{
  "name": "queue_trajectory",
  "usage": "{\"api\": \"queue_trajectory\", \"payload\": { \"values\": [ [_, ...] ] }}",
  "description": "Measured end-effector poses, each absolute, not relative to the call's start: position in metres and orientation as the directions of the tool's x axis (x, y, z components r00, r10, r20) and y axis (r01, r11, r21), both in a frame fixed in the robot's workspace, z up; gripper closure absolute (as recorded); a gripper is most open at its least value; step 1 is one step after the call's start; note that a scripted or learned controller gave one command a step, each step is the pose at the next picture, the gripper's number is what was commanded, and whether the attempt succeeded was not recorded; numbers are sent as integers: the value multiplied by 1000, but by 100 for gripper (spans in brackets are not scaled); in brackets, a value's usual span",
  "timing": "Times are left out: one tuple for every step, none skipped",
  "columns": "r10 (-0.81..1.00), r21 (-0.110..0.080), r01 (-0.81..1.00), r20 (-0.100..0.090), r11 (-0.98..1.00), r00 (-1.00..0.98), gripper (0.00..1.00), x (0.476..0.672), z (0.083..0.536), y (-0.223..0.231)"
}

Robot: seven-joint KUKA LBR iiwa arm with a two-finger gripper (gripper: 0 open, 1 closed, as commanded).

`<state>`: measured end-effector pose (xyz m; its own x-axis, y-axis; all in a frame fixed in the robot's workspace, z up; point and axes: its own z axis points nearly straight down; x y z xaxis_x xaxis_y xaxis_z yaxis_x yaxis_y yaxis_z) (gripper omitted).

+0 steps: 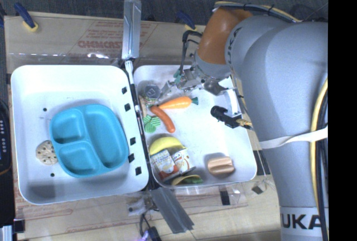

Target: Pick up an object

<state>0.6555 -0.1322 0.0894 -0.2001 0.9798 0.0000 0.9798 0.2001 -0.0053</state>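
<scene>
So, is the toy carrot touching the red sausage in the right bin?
Touching. In the camera view the carrot lies against the sausage's upper end, with no white bin floor between them.

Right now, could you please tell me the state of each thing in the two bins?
Blue divided plate: upright in the left bin.
Cookie: flat beside the plate.
Carrot: lying in the right bin.
Sausage: lying beside the carrot.
Can: on its side.
Gripper: low over the right bin.
</scene>
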Motion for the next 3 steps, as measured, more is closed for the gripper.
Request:
{"api": "queue_trajectory", "payload": {
  "values": [
    [964, -2, 964, 1, 266, -266, 0, 610, 92, -123],
    [958, -4, 958, 2, 287, -287, 0, 596, 92, -144],
    [957, -4, 957, 3, 291, -291, 100, 596, 102, -143]
  ]
}}
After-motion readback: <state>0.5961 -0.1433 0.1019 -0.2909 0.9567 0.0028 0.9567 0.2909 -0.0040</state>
